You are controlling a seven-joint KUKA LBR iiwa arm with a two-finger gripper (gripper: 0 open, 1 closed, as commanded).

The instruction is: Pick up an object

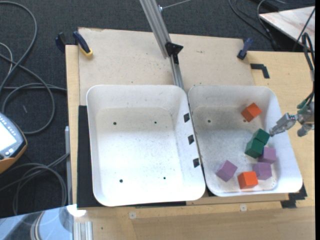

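The right bin (280,109) holds several small blocks. An orange block (251,112) lies toward its back, and a green block (257,143) sits near the right wall. Two purple blocks (269,155) (262,171) lie just in front of the green one. A third purple block (226,170) and a second orange block (247,179) rest near the front. My gripper (289,130) hangs over the bin's right rim, just right of the green block. It is open, with nothing between its fingers.
The left bin (95,134) stands beside the right one, with black clips along the shared rim (190,139). A slanted metal post (160,29) rises behind the bins. Blue clamps (82,43) (244,49) hold the board. Cables lie on the floor at left.
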